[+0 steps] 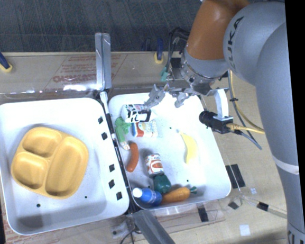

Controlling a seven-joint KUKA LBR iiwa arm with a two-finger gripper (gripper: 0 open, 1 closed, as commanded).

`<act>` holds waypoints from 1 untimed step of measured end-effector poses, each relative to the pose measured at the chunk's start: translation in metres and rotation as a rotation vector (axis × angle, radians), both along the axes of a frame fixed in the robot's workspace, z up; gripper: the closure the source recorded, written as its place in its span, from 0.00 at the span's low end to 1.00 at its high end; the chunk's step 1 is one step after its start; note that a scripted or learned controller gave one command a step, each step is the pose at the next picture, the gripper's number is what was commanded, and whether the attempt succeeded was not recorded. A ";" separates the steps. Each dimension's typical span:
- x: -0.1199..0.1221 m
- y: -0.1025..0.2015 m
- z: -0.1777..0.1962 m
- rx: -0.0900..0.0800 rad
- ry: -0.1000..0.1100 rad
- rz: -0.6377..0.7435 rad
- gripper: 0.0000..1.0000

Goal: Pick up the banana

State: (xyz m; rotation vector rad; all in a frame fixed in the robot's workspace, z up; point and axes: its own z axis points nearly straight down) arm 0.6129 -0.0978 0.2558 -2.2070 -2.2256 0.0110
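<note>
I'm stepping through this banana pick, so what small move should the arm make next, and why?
Probably shift the gripper toward the camera and slightly right, then lower. It sits open near the far edge of the right bin, while the banana lies free by the right wall, apart from the other items.

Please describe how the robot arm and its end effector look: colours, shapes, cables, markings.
The arm is thick, rounded and grey, with an orange band above the wrist and dark lettering on the grey shell. The end effector is metallic grey with two slim fingers. Black and yellowish cables run beside the wrist.
</note>
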 end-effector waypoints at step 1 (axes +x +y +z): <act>-0.050 -0.071 -0.096 0.001 0.000 0.024 0.00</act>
